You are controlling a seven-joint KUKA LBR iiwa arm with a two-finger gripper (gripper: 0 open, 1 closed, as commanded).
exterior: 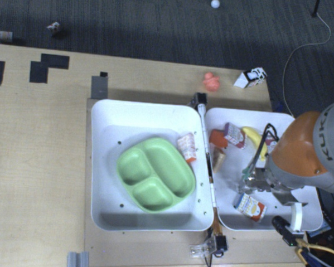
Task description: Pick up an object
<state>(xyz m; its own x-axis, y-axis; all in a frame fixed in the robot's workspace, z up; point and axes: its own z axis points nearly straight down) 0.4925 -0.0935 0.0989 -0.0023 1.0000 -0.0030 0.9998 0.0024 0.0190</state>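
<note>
While the arm (308, 151) reaches down into the right bin (313, 219), the tool (252, 182) sits low among the clutter, just above a small white carton with orange and blue print (248, 206). Whether the tool is wide, narrow or closed on anything cannot be told; the wrist and its cabling cover it.

Taking the right bin as the landmark:
- The carton lies flat near the bin's front wall, just below the tool. Contact cannot be confirmed.
- A yellow banana-shaped item (253, 138) lies toward the bin's back, beside a small purple and white packet (234, 135).
- A red-orange item (217, 139) lies at the bin's back left corner, close against the divider side.
- The left bin (101, 171), touching the right bin along their shared edge, holds a green divided plate (154, 173) and a small red and white packet (187, 146) at the plate's upper right.
- Beyond the right bin's back wall, on the surface (37, 168), lie a pink lump (211, 81) and a white and black piece (250, 77), both outside reach of this step.

Assessment: the carton is the likely target, being nearest the tool. It lies flat and thin, so a good grasp calls for a descent close to the bin floor, spanning its narrower width, not its length. Risk: the carton may slide toward the front wall rather than be gripped. A lift should be judged successful only when the carton is seen clear of the bin floor.
</note>
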